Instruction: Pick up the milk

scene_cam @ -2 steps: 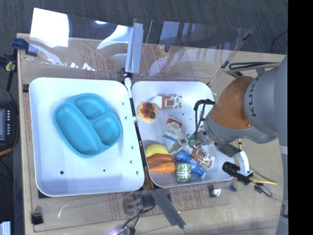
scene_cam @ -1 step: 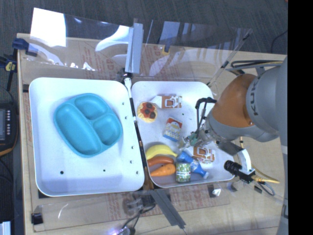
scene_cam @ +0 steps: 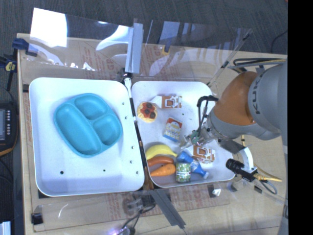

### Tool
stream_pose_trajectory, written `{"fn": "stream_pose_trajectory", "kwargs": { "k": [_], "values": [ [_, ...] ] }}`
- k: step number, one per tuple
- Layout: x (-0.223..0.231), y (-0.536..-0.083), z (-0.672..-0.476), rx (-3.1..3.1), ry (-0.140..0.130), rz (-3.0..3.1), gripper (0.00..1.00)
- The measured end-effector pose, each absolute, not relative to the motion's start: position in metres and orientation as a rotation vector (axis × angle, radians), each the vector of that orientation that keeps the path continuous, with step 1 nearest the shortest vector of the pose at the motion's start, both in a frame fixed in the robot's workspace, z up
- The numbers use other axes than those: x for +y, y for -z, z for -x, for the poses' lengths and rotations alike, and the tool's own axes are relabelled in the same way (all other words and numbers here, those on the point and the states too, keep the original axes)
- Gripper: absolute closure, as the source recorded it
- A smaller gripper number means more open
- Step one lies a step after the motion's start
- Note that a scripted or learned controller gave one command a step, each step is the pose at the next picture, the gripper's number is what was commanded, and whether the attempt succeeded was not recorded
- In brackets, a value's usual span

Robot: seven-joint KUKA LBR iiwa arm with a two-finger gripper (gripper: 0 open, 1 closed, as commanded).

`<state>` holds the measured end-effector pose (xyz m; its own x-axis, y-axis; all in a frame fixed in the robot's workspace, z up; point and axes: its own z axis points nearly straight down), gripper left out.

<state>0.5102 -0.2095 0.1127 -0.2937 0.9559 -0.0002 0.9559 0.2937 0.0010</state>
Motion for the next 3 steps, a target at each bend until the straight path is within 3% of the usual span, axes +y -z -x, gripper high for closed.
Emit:
{"fn": "stream_pose_trajectory", "kwargs": {
  "k": [1,2,3],
  "values": [
    [-0.21,-0.166,-0.565,2.558,0.0,-1.826,1.0],
    [-0.21,-0.166,-0.565,2.559,0.0,-1.826,0.0],
    [-0.209,-0.124,-0.555,2.609,0.001,-1.757,0.0]
  ]
}}
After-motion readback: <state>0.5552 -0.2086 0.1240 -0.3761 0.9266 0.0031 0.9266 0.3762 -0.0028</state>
